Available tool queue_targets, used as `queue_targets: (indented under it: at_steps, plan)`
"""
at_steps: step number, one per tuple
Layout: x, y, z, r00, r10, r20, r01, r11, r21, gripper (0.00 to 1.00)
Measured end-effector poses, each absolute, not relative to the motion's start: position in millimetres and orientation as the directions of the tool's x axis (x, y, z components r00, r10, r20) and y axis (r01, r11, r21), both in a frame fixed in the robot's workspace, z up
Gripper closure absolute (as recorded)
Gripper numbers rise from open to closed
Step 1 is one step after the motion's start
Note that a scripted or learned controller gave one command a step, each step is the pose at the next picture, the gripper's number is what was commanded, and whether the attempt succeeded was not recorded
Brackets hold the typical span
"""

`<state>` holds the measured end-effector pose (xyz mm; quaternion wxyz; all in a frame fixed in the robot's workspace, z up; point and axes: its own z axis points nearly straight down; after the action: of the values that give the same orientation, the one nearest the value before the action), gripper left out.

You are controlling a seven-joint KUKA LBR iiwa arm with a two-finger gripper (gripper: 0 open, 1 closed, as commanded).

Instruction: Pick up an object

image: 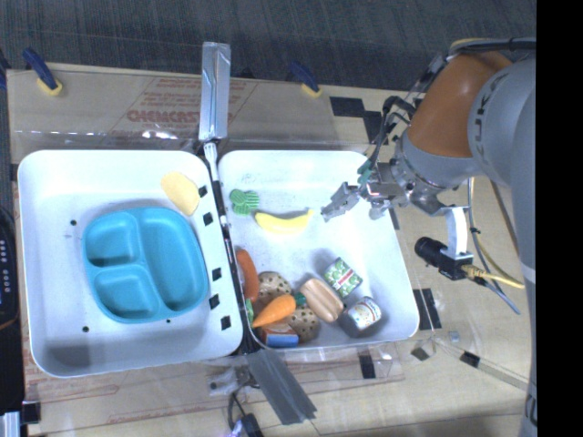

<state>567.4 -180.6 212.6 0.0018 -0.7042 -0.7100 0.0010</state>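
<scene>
Right now, my end effector: the small grey two-finger end effector [342,202] hangs over the upper right part of the right bin, just right of the banana; I cannot tell how it is set, and nothing shows in it.
My arm: grey arm with an orange band [455,107] reaches in from the right, over the right bin's far right rim.
Right bin: shallow white plastic bin [383,271] on the bench, touching the left bin along the middle.
Banana: yellow curved toy banana [283,220] lies flat in the upper middle of the right bin, near my end effector and apart from it.
Green piece: small green leafy toy [243,200] sits just left of the banana, by the dividing wall.
Lower pile: orange toy carrot [274,311], tan hot-dog-shaped toy [322,299], green-labelled little packet [342,276] and silver toy can [363,314] crowd the lower part of the right bin; a brown round piece lies under the carrot.
Left bin: shallow white plastic bin [46,244] holding a blue three-compartment plastic tray [146,262].
Yellow piece: pale yellow rounded toy [180,191] rests just above the tray's upper right corner, near the dividing wall.
Bench: brown cardboard-covered bench [109,98] under both bins.
</scene>
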Motion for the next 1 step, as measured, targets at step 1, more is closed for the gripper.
queue_targets:
  at_steps: [1]
  plan:
    - [567.4,-180.6,212.6,-0.008,1.000,0.001,1.000,0.008,-0.004,0.00]
